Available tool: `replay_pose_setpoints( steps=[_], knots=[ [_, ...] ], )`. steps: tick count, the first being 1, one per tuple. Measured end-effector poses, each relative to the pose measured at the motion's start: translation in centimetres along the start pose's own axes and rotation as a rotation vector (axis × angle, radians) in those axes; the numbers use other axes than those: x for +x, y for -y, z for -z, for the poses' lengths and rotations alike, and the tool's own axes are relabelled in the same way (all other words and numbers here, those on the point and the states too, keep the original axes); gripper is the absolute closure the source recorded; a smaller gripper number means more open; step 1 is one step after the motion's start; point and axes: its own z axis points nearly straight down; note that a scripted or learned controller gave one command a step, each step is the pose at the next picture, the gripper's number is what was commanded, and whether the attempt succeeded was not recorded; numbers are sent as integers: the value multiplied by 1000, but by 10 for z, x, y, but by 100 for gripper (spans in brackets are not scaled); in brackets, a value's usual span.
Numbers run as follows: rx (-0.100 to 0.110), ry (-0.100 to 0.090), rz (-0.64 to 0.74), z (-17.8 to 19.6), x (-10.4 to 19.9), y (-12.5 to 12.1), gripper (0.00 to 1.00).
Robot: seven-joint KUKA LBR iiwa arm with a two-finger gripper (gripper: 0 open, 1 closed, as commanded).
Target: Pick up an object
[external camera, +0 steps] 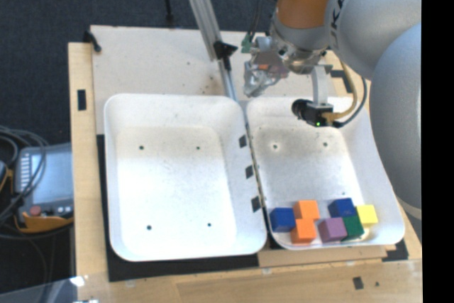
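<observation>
Gripper (257,85) hovers at 12 o'clock of right bin (369,152), finger state can't tell, nothing seen held; blocks (323,220) cluster at bin's 6 o'clock, well apart from it; approach step, next move needs travel toward 6 o'clock, then descent over 1 block

Below the gripper (257,85), both white bins (177,174) look like smooth, faintly glossy plastic, speckled with dark scuffs. The bench (142,53) beside it looks matt, pale and wooden. The arm's grey shell (383,18) above shines softly.
</observation>
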Motion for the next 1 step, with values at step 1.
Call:
replay_pose_setpoints(
  steps=[1],
  knots=[
    [2,0,1,-20,53,-3,100]
  ],
)
